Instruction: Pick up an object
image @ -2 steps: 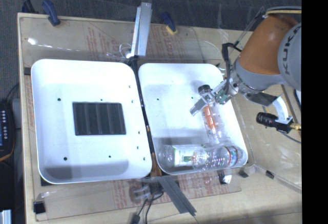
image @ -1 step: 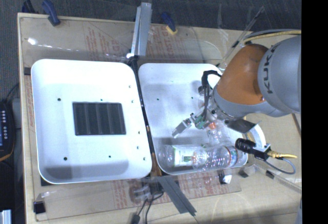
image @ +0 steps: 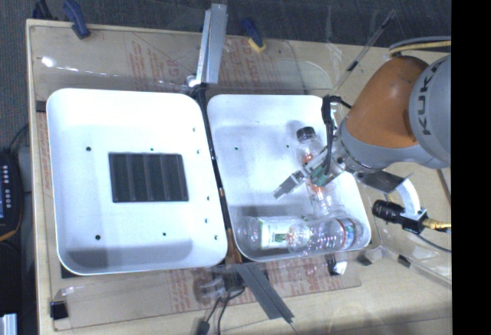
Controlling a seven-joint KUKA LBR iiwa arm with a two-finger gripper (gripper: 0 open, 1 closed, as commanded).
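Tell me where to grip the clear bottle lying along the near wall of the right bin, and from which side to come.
Grip the clear bottle across its round body near the middle, coming from straight above. It lies on its side along the right bin's near wall, so the fingers probably fit best one on the wall side, one on the open side. The gripper sits above a smaller bottle.

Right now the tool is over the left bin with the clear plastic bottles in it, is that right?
Not quite. The tool is over the right bin, not the left one. The clear plastic bottles do lie in the bin it is over, along that bin's near wall. The camera view shows this.
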